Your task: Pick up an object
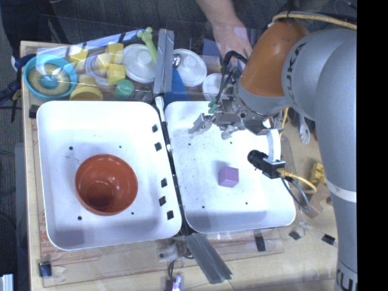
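The grey arm's two-finger gripper [211,126], its jaws spread wide and empty, hovers over the right white bin [267,214]; the small purple cube [228,176] lies nearer, slightly right.

end effector [212,128] apparently empty, over right bin [276,214] | purple cube [228,176] below | red bowl [106,183] left bin [51,123]

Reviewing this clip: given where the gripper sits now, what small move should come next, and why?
Probably shift the gripper toward the near side of the right bin, until it is above the purple cube, then descend. The open fingers hang over bare bin floor near the bin's far edge with nothing between them, and the cube lies apart from them. The red bowl sits in the left bin.
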`<state>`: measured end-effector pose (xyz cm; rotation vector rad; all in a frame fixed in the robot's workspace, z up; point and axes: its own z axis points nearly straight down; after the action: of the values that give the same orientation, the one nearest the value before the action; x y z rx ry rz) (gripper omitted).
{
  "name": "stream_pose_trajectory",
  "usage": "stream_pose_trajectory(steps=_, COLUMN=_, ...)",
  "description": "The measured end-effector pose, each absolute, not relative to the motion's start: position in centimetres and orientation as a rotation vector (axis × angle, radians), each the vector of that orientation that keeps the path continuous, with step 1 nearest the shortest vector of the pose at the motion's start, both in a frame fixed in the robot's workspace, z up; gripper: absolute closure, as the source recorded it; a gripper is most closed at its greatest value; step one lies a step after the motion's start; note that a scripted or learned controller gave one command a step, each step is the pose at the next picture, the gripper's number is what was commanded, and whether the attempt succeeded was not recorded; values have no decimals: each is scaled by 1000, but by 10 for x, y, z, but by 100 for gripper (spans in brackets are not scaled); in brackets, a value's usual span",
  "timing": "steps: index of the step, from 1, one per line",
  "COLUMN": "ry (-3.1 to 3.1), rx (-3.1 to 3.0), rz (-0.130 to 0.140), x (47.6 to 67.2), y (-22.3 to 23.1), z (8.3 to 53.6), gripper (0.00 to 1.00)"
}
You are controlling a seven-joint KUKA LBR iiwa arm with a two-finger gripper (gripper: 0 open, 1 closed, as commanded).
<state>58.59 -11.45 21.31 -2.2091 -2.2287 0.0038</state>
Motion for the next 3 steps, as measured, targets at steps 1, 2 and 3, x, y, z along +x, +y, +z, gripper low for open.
stream_pose_trajectory(steps=1, ry=-2233, rx=-2205, rz=4, x=561, y=-169, z=132, gripper=0)
stream_pose_trajectory(steps=2, ry=-2214, rx=-2225, rz=3, x=536, y=-211, z=92, gripper=0)
stream_pose_trajectory(steps=3, ry=-2220, rx=-2219, rz=4, x=537, y=-210, z=102, gripper=100)
